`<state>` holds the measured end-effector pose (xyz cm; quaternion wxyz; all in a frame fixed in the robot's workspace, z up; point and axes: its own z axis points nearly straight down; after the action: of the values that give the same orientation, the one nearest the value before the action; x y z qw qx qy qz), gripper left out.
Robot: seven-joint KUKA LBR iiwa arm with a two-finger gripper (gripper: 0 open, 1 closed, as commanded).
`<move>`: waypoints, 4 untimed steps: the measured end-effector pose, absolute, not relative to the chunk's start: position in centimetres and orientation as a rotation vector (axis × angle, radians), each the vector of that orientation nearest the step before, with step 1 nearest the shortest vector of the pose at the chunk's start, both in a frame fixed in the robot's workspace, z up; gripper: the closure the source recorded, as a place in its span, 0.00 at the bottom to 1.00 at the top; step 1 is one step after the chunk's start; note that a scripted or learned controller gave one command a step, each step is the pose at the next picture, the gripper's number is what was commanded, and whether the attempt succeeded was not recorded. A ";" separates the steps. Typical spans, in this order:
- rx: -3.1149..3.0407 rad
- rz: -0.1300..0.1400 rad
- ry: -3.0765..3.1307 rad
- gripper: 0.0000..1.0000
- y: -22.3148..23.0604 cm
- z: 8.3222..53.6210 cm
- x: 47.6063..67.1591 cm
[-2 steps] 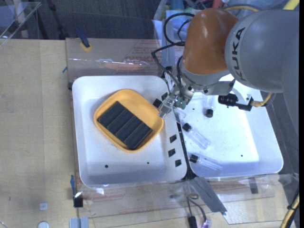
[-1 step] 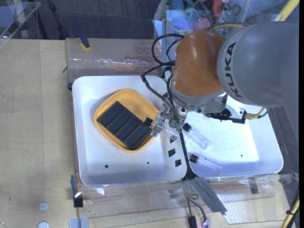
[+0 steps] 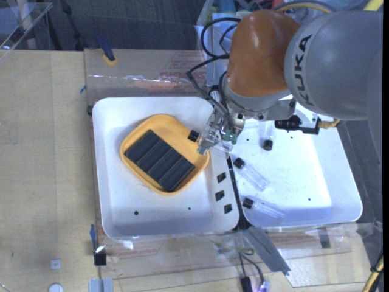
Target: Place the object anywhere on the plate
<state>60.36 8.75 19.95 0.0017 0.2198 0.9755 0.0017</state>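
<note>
Gripper [image 3: 214, 137], finger state indeterminate, at right rim of tilted yellow square plate [image 3: 141, 140] with dark ribbed rectangular insert [image 3: 159, 159] running diagonally

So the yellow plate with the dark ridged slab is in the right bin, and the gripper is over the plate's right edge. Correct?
Not quite. The camera view shows the yellow plate with the dark slab lying in the left bin, not the right bin. The rest holds: the gripper is over the plate's right edge, near the divide between the bins.
</note>
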 end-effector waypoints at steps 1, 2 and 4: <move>0.523 0.002 3.098 1.00 10.4 15.8 59.5; 0.523 0.003 3.098 0.00 10.4 15.9 59.5; 0.527 0.009 3.093 0.00 10.4 16.9 59.7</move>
<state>59.65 10.39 16.92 0.0018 0.1680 0.9858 0.0028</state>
